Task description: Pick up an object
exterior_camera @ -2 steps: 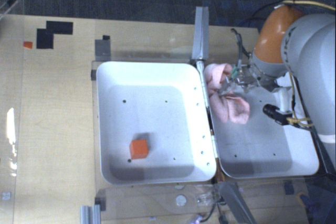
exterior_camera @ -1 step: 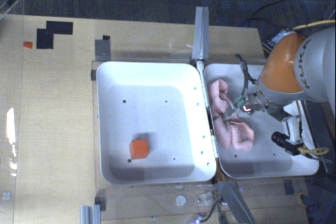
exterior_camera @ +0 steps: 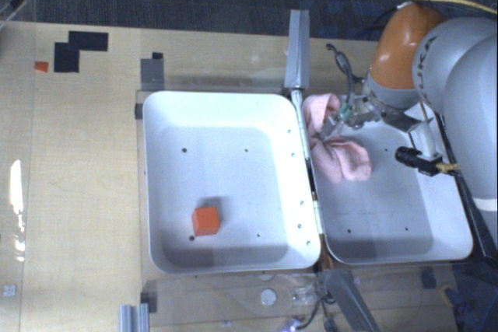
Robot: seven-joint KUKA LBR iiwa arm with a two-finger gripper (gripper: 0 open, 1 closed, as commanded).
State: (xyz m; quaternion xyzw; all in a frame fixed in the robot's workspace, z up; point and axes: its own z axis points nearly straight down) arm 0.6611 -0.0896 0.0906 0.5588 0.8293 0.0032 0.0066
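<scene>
Two shallow white bins sat side by side on one wooden bench. The left bin held one orange block; the right bin held one pink cloth. One grey arm reached over them.

Wooden bench — two white bins, black patches
</scene>
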